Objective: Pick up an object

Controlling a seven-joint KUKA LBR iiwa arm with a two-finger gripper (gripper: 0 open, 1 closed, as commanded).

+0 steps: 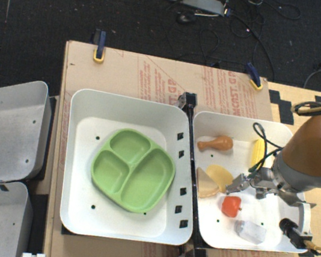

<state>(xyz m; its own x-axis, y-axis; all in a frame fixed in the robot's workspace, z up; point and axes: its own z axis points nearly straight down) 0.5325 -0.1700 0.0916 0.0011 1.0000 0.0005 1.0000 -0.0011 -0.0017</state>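
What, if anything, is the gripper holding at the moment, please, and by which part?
Nothing is seen held. The gripper hangs over the right bin, beside the red toy and the yellow piece, with no thing between its fingers.

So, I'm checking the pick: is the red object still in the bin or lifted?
In the bin: the red object lies on the right bin's floor, below the gripper.

Two white bins (79, 142), one green plate (133, 170), five food items, one claw (247, 183)
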